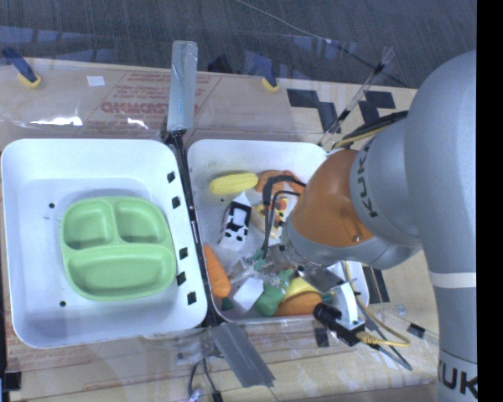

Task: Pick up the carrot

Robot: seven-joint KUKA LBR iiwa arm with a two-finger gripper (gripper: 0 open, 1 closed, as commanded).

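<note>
You're in the approach step: carrot (pixel 216 272) lies against the right bin's (pixel 235 147) left wall, gripper (pixel 267 262) low just beside it, grip state unreadable, so next shift left over it before closing.

one fixed camera above the bench (pixel 109 99) looks down aslant on both bins (pixel 33 166).

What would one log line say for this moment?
arm: over right bin | carrot: lying at bin's left wall, not held | green tray: left bin
</note>
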